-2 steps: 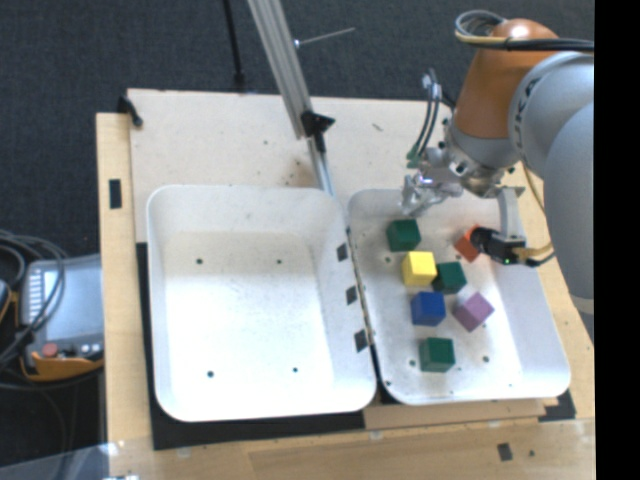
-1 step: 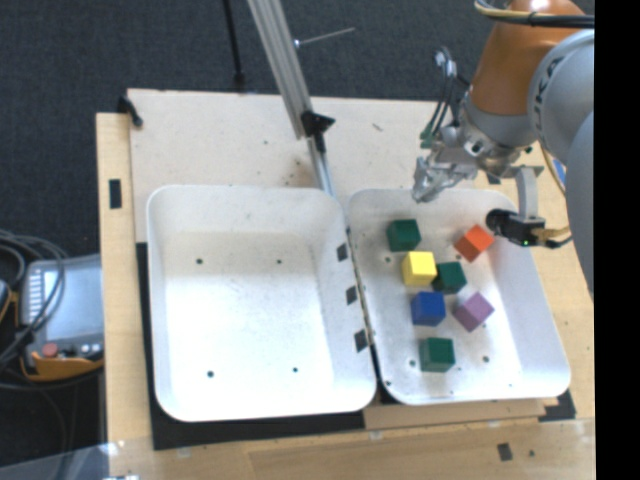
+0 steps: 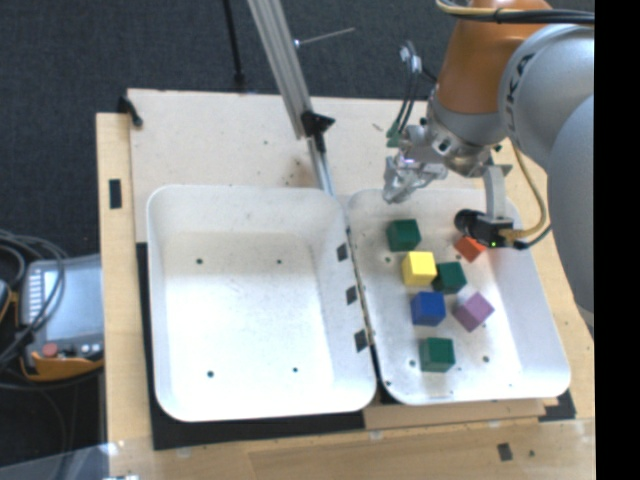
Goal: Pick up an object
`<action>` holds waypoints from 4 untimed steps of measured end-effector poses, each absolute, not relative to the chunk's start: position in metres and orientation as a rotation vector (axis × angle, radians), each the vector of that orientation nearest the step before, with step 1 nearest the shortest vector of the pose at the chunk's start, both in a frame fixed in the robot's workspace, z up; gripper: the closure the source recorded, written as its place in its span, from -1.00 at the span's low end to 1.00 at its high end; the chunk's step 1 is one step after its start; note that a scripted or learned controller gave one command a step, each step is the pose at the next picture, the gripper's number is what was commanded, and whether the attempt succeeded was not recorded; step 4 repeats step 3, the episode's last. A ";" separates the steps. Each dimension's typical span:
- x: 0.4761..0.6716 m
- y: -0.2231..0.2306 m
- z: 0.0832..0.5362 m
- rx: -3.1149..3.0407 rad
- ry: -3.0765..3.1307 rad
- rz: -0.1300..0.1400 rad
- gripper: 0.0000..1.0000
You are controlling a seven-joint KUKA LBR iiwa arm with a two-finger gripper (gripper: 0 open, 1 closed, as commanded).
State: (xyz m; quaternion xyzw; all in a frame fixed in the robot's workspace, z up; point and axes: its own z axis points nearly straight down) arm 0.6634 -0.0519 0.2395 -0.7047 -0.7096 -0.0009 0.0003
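Several small blocks lie in the right bin [image 3: 520,353]: a dark green cube [image 3: 403,234], a yellow cube [image 3: 419,267], a second dark green block [image 3: 450,277], a blue cube [image 3: 428,307], a purple cube [image 3: 472,310], a green cube [image 3: 436,353] and an orange block [image 3: 468,248] partly hidden by a black part of the arm. My gripper [image 3: 402,186] hangs over the bin's far left corner, just above and behind the dark green cube. Nothing shows between its fingertips.
The left bin [image 3: 250,298] sits beside the right one, sharing a middle rim. A slanted aluminium post [image 3: 285,68] rises behind the bins. Cables and a pendant [image 3: 55,313] lie off the bench at the left.
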 end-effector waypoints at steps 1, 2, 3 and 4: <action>0.645 -0.007 0.243 -2.213 -2.228 -0.001 1.00; 0.643 0.039 0.235 -2.213 -2.227 0.001 1.00; 0.642 0.087 0.238 -2.213 -2.229 -0.003 1.00; 0.642 0.087 0.238 -2.213 -2.229 -0.003 1.00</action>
